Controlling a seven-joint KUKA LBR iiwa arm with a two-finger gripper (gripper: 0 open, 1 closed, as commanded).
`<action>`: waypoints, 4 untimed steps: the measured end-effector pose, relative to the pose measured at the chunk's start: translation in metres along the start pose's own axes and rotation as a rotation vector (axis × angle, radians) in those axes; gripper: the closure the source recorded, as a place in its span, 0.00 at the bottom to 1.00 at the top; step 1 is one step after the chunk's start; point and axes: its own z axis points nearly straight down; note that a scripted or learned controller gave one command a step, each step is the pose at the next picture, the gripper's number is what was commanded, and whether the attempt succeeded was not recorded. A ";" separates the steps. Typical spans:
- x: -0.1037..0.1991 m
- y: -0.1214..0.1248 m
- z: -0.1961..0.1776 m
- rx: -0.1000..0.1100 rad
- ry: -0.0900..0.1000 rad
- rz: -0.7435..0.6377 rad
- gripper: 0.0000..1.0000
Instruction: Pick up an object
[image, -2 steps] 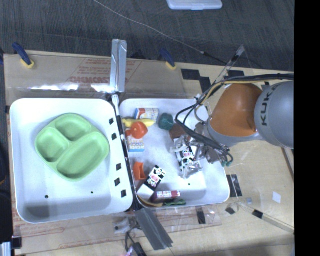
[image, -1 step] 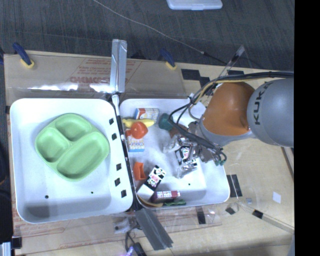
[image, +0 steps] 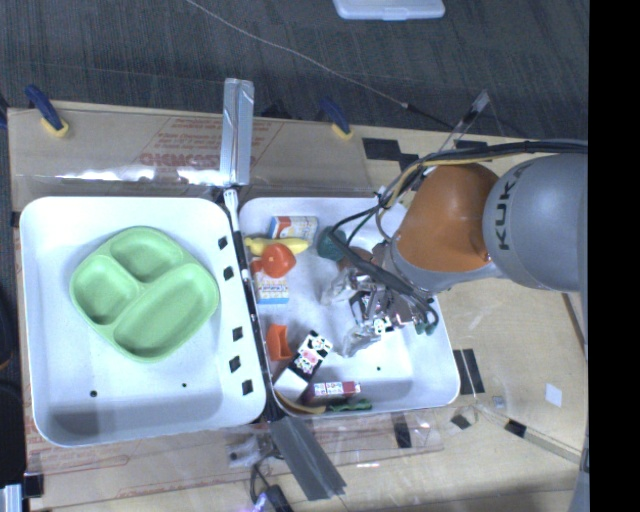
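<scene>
Camera view: gripper (image: 368, 318) seemingly amid clutter.

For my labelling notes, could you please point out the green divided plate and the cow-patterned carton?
green divided plate (image: 145, 290), camera view, ridge between its compartments.
cow-patterned carton (image: 312, 353), camera view, its spotted top face.

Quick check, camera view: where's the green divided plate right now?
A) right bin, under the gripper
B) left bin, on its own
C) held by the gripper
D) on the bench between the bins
B: the green divided plate lies flat in the left bin, while the gripper is over the right bin among the small items.
</scene>
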 end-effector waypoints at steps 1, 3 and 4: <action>0.065 -0.028 -0.002 0.002 -0.006 0.151 0.00; 0.029 0.011 0.000 0.001 -0.003 -0.060 0.00; 0.038 0.082 -0.003 0.010 -0.012 -0.230 0.00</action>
